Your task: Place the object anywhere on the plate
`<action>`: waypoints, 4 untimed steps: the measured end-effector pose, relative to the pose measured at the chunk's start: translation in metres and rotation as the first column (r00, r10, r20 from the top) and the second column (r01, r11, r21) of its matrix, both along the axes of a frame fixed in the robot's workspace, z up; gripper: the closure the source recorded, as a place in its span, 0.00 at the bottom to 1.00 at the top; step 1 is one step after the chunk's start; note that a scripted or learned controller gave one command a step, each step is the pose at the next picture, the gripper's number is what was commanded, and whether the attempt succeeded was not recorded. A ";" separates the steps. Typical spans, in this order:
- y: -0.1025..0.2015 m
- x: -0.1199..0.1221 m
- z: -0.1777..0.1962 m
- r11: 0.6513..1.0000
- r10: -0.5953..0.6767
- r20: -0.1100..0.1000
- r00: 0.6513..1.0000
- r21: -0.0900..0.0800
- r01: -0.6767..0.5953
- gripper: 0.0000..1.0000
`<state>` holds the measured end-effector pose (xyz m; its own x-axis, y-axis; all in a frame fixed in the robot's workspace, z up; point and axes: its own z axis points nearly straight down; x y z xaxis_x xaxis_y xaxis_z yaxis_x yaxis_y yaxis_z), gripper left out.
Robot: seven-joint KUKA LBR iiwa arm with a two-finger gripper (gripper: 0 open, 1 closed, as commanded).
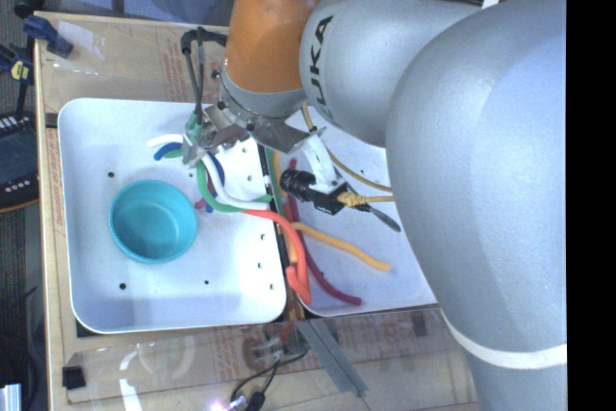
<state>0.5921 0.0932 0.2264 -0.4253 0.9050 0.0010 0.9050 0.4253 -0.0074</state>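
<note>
My grey arm (433, 111), with its orange band (269, 24) above the wrist, reached in from the right and filled much of the view, and my hand (197, 147) hung low over the upper middle of the left shallow white plastic bin (87, 294). How far my hand was open I could not tell, because the wrist and its fittings covered most of it from above and the tips were lost among the coloured strips below. Whether I had hold of anything I could not tell either. Just under and around my hand lay a tangle of thin flexible strips: a green one (231, 203) curving down and to the right, a blue one (218, 170) close against it, and a white one (160, 142) curling out to the left. A red strip (294, 245) ran from that tangle across the divide between the bins and down toward the lower edge, and a yellow strip (351, 250) lay in the right white bin (385, 303), beside a dark red one (332, 294) near that bin's lower rim. The round teal plastic plate (152, 221), deep like a bowl, sat in the left bin, below and to the left of my hand and apart from it, with nothing lying in it. The strips nearest it stopped just short of its right rim. Both bins rested on the pale wooden tabletop (115, 63).
</note>
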 end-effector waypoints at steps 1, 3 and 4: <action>-0.018 0.034 0.018 0.990 0.141 0.004 0.990 0.002 -0.141 1.00; 0.044 -0.013 0.004 0.859 0.512 0.002 0.859 0.002 -0.512 0.00; 0.074 -0.067 -0.041 0.878 0.479 0.003 0.878 0.003 -0.479 0.00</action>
